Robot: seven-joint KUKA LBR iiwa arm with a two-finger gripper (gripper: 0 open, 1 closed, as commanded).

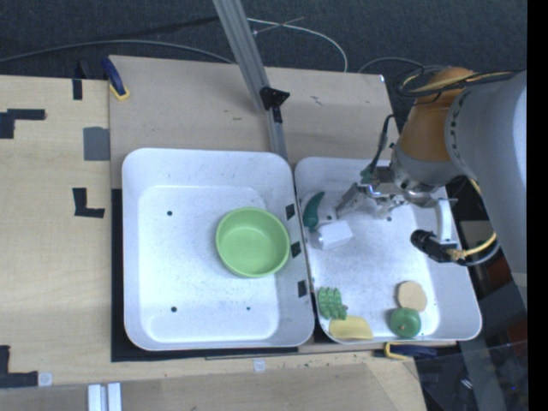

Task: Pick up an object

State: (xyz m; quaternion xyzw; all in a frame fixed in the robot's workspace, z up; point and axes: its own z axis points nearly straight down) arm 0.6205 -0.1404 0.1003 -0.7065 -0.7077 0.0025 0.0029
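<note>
My gripper point(351, 202) hangs over the upper part of the right bin point(454, 315), its fingers pointing left and spread open with nothing between them. Just below and left of the fingertips lies a small white block point(336, 233). A dark green curved piece point(312, 208) rests against the bin's left wall. Along the front of the same bin lie a green knobbly toy point(330, 300), a yellow piece point(351, 327), a green ball point(405, 322) and a tan round object point(412, 295).
A green bowl point(252, 242) sits in the left bin point(150, 229), near its right side. A grey pole point(248, 54) slants down to the wall between the bins. The arm's grey body and orange band point(428, 131) fill the upper right.
</note>
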